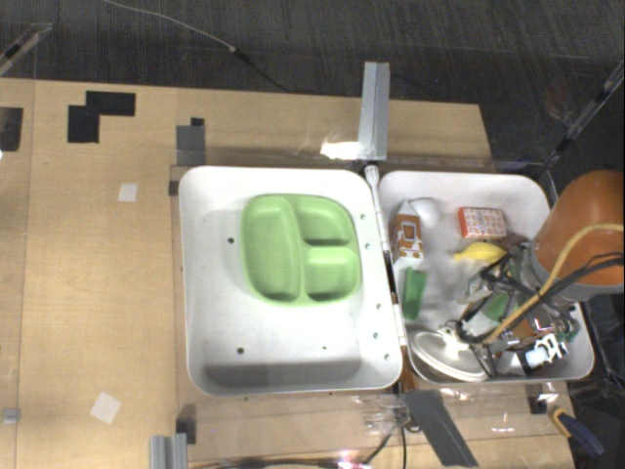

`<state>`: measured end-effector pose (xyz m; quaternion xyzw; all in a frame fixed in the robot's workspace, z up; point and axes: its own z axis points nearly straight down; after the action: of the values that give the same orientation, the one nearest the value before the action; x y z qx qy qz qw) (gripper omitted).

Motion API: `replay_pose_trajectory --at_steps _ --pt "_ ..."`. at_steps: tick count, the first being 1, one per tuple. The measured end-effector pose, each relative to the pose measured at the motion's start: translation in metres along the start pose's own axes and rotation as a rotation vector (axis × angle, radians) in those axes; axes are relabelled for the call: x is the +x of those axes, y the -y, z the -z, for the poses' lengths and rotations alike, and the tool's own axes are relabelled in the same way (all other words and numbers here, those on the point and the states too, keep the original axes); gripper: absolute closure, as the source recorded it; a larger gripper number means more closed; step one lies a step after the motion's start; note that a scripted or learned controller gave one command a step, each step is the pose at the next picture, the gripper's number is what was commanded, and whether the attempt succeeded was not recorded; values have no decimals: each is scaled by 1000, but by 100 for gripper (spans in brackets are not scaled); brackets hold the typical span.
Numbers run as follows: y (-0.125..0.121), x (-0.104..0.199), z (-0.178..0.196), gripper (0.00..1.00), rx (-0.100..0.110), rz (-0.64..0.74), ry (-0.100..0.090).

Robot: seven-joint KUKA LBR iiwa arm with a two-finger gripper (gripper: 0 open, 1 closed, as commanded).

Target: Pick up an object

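The right bin (527, 191) holds several small objects. Among them are a white bottle with a brown label (408, 231), a red and white box (482, 223), a yellow piece (478, 253), a green block (414, 292) and a white rounded dish (444, 353) at the front. My gripper (485, 332) is low in the front right part of this bin, tangled in cables, just right of the white dish and below the yellow piece. Its tips are hidden among the clutter. Nothing is visibly held.
The left bin (210, 291) carries a green divided plate (298, 248). A metal post (375, 110) stands behind the wall between the bins. The orange band of the arm (586, 228) hangs over the right bin's right edge.
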<state>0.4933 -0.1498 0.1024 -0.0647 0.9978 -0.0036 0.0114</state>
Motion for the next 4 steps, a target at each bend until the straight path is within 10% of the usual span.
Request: replay_pose_trajectory --at_steps 1,2,4 --pt "-7 -15 -10 0 7 -56 2" --pt "66 -89 12 0 -2 -25 -4" --pt "18 -18 -11 0 8 -400 9"
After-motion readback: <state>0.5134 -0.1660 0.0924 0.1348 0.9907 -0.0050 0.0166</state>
